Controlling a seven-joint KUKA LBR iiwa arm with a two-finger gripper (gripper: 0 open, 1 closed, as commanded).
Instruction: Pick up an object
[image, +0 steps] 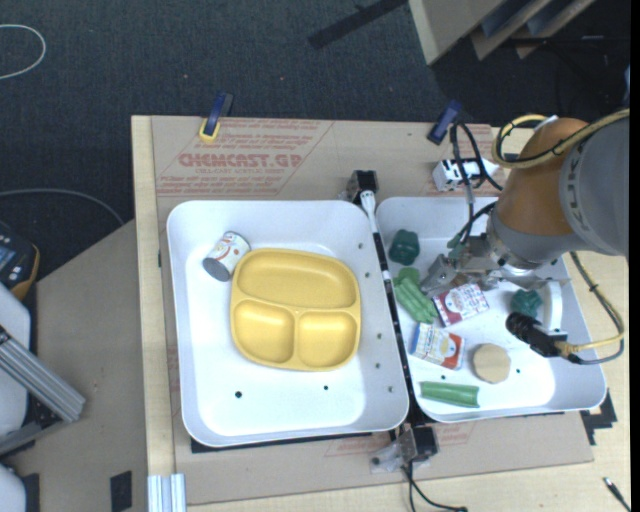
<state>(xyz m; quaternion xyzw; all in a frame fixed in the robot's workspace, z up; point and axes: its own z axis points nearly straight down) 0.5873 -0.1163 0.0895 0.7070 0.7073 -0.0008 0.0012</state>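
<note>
The arm (570, 190) reaches into the right bin (575, 395), its jaws low over a red-and-white packet (466, 301); whether they are apart or together cannot be told. A green piece (412, 298) lies just left of them by the bin's left wall, a second packet (437, 345) and a tan round (491, 363) nearer. The left bin (190, 330) holds a yellow divided tray (296, 307) and a small can (226, 254), with bare floor along its near side.

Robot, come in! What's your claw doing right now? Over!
Gripper low in right bin, over red-white packet. Nothing seen held. Green pieces crowd alongside.
</note>
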